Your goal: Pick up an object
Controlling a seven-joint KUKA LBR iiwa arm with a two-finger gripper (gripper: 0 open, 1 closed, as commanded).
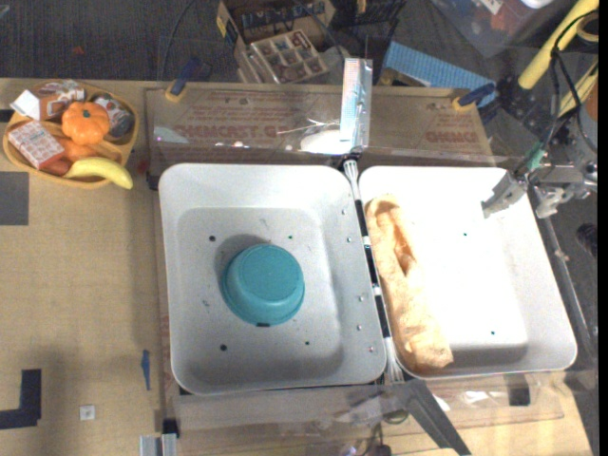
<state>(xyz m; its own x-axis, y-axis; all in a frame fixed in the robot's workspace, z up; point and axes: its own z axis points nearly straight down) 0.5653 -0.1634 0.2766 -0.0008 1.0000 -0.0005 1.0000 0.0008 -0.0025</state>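
A teal bowl (264,283) lies upside down in the middle of the left bin (190,198). A long, crumpled orange-tan cloth (407,293) stretches along the left wall of the right bin (532,331), from its far corner to its near edge. My gripper (508,194) hovers at the far right corner of the right bin, by its rim, well away from the cloth and the bowl. Nothing shows in its grasp.
A basket (28,160) with a small pumpkin, a banana and boxes sits on the bench at the far left. Cardboard and a clear plastic panel (357,103) stand behind the bins. Cables and clutter lie beyond the bench at the back.
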